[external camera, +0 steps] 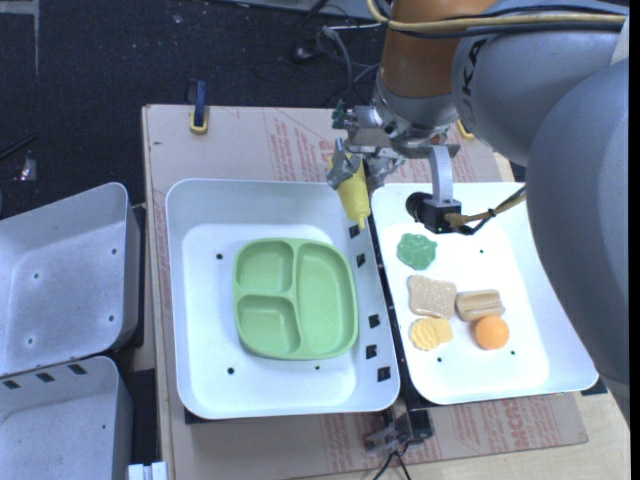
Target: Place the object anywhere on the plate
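A light green plate (296, 299) with three compartments lies in the middle of the left bin (200, 268). My gripper (357, 174) hangs over the seam between the two bins, at their far edge, up and to the right of the plate. A small yellow oblong object (353, 198) sticks out downward from between the fingers, and the gripper is shut on it. The object sits above the left bin's right rim, apart from the plate.
The right bin (520, 348) holds a green leafy piece (416, 251), a toast slice (432, 295), a tan bread piece (479, 303), an orange ball (490, 332) and a ridged yellow piece (431, 333). A grey bracket with a black end (433, 211) hangs beside the gripper. The arm covers the upper right.
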`<control>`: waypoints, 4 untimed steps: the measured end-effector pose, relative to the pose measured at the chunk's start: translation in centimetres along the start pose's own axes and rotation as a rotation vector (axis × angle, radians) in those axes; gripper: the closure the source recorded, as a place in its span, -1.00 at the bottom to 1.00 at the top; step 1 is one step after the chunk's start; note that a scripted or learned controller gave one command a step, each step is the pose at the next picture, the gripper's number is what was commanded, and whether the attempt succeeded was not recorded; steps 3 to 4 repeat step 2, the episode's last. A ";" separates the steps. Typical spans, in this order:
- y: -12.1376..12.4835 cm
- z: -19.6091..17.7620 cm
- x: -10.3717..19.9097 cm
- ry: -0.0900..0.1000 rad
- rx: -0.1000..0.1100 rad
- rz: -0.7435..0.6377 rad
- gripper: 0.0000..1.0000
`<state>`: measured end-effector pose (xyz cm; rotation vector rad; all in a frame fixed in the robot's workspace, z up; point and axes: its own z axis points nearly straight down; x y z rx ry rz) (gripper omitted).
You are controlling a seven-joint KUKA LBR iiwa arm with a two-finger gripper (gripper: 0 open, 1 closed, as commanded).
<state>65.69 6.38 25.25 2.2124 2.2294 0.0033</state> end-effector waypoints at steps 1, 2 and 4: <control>0.1 0.1 5.3 0.000 0.000 -0.001 1.00; 0.1 0.1 4.9 -0.001 0.001 0.005 -1.00; 0.1 0.1 4.9 -0.001 0.001 0.005 -1.00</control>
